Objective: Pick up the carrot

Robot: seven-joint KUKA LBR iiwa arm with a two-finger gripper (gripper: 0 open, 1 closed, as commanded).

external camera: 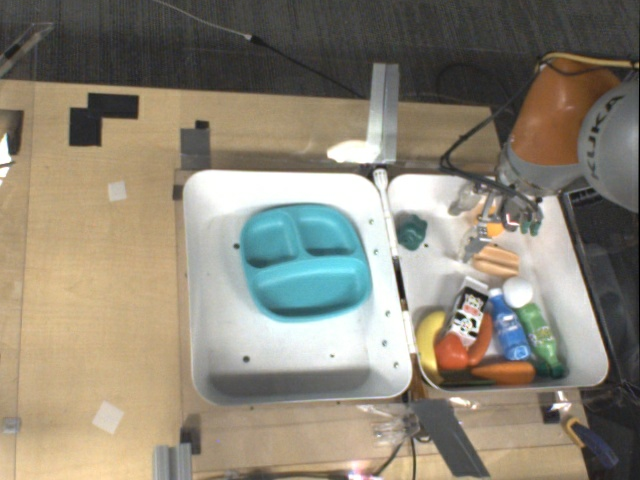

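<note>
**Carrot lies at the near edge, away from the tool**

On the wooden desk (90,298), the right bin (585,298) holds the clutter. The carrot (500,373) lies at its front wall, long axis left-right. The tool (492,211) hangs well behind it, over the bin's back; whether it is parted, I cannot tell.

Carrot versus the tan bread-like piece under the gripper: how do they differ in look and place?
The carrot is bright orange; the tan piece is pale beige. The carrot lies at the near edge of the right bin, pressed among other items; the tan piece lies further back, apart from that pile, just below the gripper. Both are elongated, lying flat and roughly crosswise.
</note>
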